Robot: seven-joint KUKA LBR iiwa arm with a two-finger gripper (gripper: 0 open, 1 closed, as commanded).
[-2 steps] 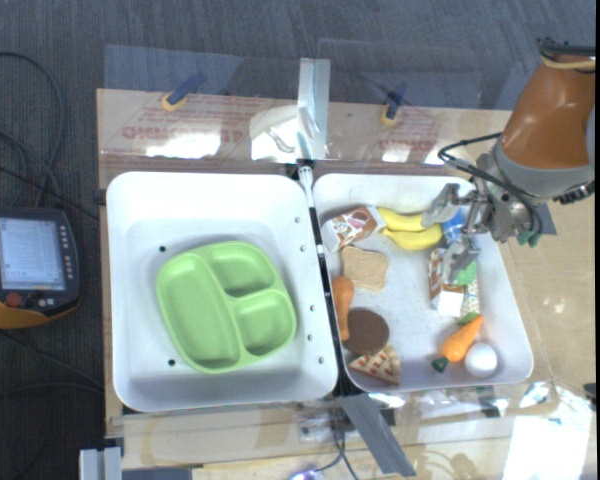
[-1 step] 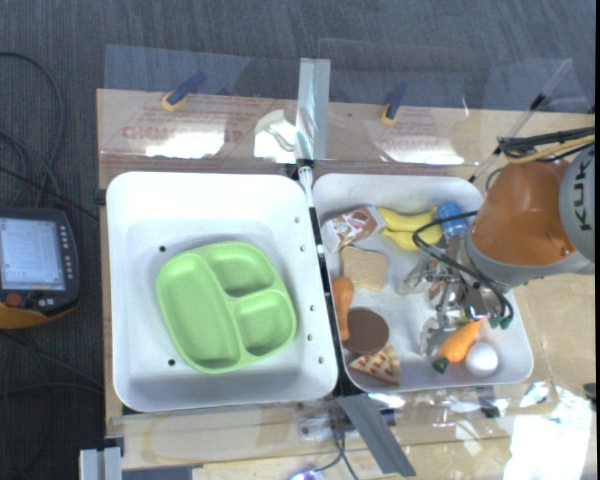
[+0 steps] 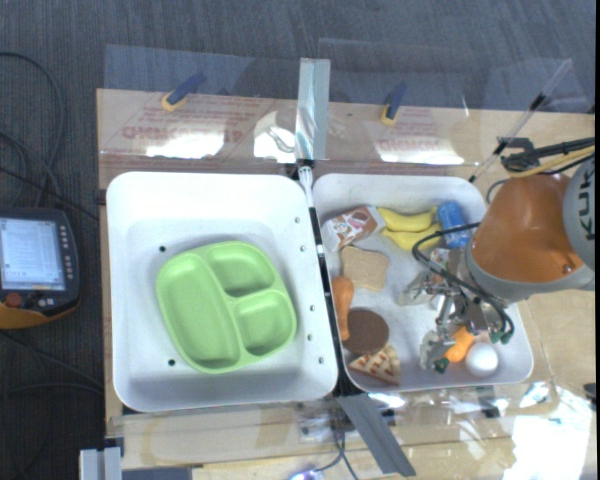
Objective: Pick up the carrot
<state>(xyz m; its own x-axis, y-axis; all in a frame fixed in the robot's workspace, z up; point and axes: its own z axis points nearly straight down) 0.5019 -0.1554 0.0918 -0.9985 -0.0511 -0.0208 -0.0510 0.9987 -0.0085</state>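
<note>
Single fixed camera, mounted above the bench (image 3: 130,118), looking down at a slant. Far enough back to take in both white bins: left bin (image 3: 140,218) at about 9 o'clock of frame centre, right bin (image 3: 400,190) at 3 o'clock. Dark floor runs along 12 o'clock. Arm (image 3: 525,233) enters from 3 o'clock.

Green tray (image 3: 227,305) in left bin (image 3: 140,268), arm (image 3: 525,233) over right bin (image 3: 510,363), pincer (image 3: 448,340) low beside carrot (image 3: 462,345) and egg (image 3: 481,359), banana (image 3: 408,224) behind
</note>
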